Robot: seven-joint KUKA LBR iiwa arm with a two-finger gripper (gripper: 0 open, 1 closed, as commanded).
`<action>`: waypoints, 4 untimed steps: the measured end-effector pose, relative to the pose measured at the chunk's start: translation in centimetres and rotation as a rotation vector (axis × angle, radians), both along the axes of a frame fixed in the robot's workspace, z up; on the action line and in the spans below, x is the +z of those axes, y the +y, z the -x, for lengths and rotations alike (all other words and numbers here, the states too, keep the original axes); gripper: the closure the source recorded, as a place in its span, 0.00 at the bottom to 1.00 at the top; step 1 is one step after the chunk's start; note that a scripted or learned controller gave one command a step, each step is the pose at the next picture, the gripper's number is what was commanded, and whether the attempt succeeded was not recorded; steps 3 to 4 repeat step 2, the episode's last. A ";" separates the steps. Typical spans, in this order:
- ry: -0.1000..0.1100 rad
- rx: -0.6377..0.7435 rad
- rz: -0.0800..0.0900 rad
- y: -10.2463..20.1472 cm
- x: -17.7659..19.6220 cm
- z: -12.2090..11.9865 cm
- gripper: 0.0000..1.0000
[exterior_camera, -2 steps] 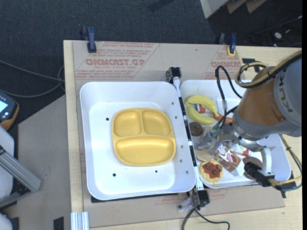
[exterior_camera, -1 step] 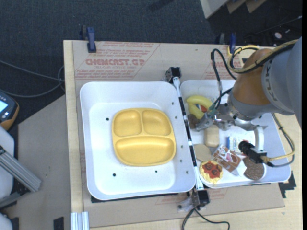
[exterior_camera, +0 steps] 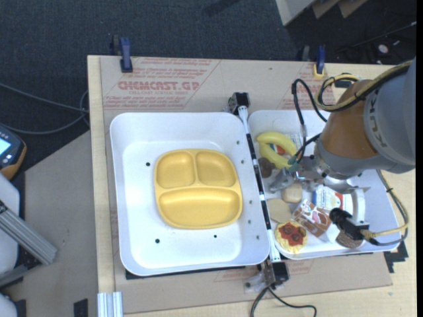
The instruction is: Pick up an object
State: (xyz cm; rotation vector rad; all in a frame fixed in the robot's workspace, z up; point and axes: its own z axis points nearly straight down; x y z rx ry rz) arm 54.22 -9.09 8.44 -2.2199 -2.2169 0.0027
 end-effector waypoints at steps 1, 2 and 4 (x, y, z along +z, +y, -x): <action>-0.004 0.001 0.001 0.0 1.0 -0.1 1.00; -0.020 0.010 0.002 6.0 13.3 -4.4 1.00; -0.020 0.010 0.002 6.0 13.3 -4.4 1.00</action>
